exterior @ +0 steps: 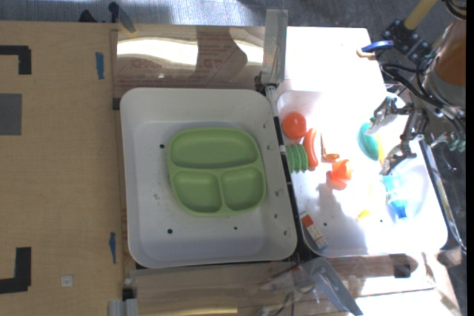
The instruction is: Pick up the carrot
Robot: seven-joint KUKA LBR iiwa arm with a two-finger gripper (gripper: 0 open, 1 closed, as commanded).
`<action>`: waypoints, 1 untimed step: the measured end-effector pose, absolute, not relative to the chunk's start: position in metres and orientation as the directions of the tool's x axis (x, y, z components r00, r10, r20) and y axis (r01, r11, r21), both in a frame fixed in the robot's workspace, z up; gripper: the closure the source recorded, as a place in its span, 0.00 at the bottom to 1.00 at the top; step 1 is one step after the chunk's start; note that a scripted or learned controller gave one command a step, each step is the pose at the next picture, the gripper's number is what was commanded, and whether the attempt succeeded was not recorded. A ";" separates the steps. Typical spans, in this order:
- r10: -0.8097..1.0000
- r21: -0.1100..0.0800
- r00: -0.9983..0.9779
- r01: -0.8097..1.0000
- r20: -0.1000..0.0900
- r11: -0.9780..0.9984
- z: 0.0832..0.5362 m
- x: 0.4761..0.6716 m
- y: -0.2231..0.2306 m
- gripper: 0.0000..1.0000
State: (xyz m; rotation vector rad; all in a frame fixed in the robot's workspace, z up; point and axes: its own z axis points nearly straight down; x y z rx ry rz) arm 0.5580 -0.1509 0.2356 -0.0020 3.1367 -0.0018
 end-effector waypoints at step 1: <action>0.056 0.002 -0.998 0.056 0.007 0.998 0.132 0.523 -0.152 0.00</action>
